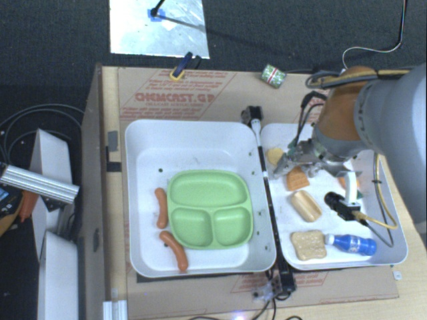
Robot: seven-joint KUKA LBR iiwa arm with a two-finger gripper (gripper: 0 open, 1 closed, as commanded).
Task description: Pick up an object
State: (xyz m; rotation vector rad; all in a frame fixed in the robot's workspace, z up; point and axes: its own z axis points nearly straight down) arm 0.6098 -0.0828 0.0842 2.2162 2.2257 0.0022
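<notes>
Reaching into the right shallow white bin [397,249], the grey arm's two-finger gripper [298,160] hangs just above an orange wedge-shaped toy food piece [297,179].
I cannot tell how the claw is set. A good grasp probably needs a straight descent, centred on the wedge, clear of the tan bread roll [306,205] nearby.

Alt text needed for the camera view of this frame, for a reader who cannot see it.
A grey arm's gripper reaches down into the right white bin, above an orange wedge, a bread roll, toast and a blue bottle. The left bin holds a green divided plate and two sausages.
</notes>
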